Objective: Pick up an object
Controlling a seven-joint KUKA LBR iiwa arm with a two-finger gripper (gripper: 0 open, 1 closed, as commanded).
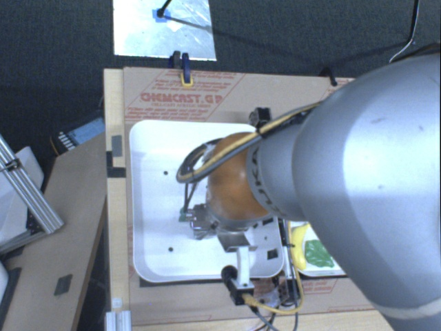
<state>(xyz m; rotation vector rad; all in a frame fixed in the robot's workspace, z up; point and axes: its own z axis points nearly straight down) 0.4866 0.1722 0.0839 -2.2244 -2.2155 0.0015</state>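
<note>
Reaching into left bin (148, 185) with gripper (198, 221), grip state impossible to tell, nothing seen held; pick judged outstanding, yellow item (301, 248) lying in right bin (336, 270)

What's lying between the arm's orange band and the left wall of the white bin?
Bare white bin floor, seen in the camera view, from the orange band to the left wall.

A brown board (207, 95) under the white bins carries a yellow-and-blue clamp (185, 69) at its far edge.
</note>
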